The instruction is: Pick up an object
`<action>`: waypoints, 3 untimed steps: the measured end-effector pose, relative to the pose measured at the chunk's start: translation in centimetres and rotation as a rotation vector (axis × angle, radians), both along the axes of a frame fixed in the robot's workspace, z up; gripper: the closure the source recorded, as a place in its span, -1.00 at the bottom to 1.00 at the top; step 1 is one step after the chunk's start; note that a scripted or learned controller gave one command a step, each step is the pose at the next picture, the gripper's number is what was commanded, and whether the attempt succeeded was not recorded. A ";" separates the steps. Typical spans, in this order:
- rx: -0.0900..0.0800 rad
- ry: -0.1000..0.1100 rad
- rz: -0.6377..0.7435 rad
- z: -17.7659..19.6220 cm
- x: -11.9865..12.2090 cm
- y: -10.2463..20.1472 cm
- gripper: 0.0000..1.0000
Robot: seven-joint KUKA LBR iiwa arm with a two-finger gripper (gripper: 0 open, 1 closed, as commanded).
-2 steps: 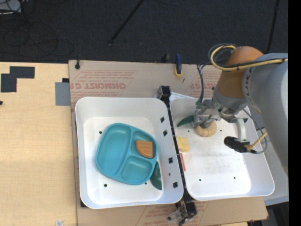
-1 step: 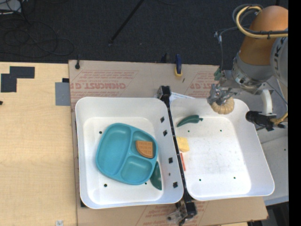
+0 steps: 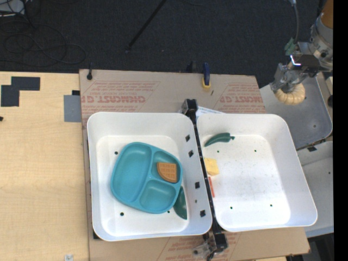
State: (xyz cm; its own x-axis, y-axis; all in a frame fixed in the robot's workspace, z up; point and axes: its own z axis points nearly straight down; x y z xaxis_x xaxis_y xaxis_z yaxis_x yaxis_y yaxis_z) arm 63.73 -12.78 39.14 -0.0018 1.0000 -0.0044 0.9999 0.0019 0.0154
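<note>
Camera view: the gripper [image 3: 290, 91] sits at the upper right, outside both bins, above the far right corner of the right bin [image 3: 296, 145]. A pale, ridged, rounded object [image 3: 290, 95] hangs at its tip, pressed between the fingers; the jaws therefore appear closed on it, held clear of the bench. What this object is cannot be resolved; it resembles a small pastry or shell.

Moving outward, the right bin lies below and to the left of the gripper. Along its left wall it holds a green pepper-shaped item [image 3: 217, 139], with its long axis running roughly left to right and slightly tilted, a yellow block [image 3: 211, 167] nearer the camera, and a thin red sliver [image 3: 211, 188] just beyond that.

The left bin [image 3: 98, 145] is farther left, well apart from the gripper. It holds a teal divided plate [image 3: 133, 178] with a waffle-like piece [image 3: 168, 172] resting in one compartment, and a dark green item [image 3: 181, 204] partly tucked under the plate's edge.

Judgement: with an object lifted, the pick looks achieved. Every remaining item lies down and left of the gripper, the pepper-shaped item nearest.
</note>
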 end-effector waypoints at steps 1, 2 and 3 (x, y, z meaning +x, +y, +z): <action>-0.001 0.005 -0.003 10.5 0.7 -3.7 1.00; 0.002 0.013 -0.003 14.9 -0.9 -6.2 1.00; 0.005 0.018 -0.003 14.7 -8.3 -7.0 1.00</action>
State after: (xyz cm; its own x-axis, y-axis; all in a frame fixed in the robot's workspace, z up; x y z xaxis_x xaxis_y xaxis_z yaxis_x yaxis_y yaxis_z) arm 55.44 -19.82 53.89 0.0016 1.0000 0.0006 1.0000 -0.0016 -0.0025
